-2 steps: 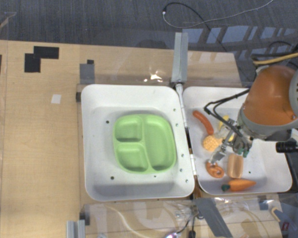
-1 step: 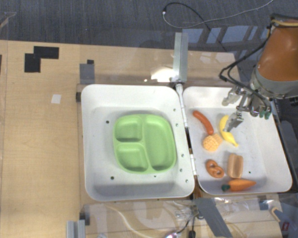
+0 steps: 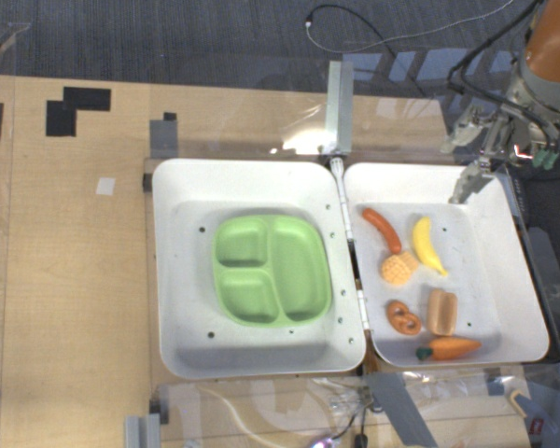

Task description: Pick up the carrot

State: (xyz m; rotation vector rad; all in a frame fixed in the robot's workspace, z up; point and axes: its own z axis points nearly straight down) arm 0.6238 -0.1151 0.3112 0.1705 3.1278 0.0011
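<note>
The carrot (image 3: 453,348), orange with a green stub at its left end, lies flat near the front edge of the right bin (image 3: 504,278). My gripper (image 3: 478,164) hangs over the bin's back right corner, far behind the carrot, with nothing seen between its fingers. A grey fingertip (image 3: 467,185) points down toward the bin floor.
In the right bin also lie a red sausage (image 3: 382,229), a yellow banana (image 3: 427,245), a corn piece (image 3: 399,269), a pretzel (image 3: 403,317) and a hot dog bun (image 3: 441,310) just behind the carrot. The left bin (image 3: 182,250) holds a green divided plate (image 3: 271,269).
</note>
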